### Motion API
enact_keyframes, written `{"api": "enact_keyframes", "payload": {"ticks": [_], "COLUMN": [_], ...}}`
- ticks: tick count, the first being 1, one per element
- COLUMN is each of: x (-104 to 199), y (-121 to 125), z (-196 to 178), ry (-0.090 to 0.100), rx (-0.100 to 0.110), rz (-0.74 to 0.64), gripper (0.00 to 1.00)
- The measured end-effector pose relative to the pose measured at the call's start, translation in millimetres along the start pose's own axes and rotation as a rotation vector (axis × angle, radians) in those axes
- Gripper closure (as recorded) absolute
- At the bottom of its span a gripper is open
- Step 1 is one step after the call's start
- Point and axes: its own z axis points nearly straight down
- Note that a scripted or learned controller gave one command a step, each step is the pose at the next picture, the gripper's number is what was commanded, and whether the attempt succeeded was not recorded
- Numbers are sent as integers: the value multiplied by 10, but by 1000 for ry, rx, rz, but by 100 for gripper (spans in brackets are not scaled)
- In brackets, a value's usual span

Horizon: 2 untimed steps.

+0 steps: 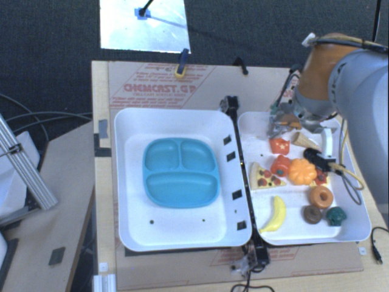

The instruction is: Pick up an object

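The gripper hangs low at the far end of the right bin, over the toy food. How far it is open cannot be told, and nothing shows in its grasp.

The pile lies toward the camera from it. Nearest, just below, sits a small red piece; beside that a pale wedge. Farther out are a pizza slice, a pumpkin, a banana, 2 donuts and a green piece.

These look like light, hard, smooth plastic, so probably slippery and not fragile. The red piece seems the easiest take: close, small, gripped across its narrow sides. The flat pizza would likely be awkward.

The left bin holds a blue tray.
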Motion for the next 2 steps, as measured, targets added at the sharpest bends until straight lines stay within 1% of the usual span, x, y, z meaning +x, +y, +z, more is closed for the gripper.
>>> {"api": "enact_keyframes", "payload": {"ticks": [1,2], "x": [0,-463], "y": [-1,10], "z": [4,80], "ry": [0,-1], "rx": [1,-5], "rz": [0,4], "gripper": [0,0]}}
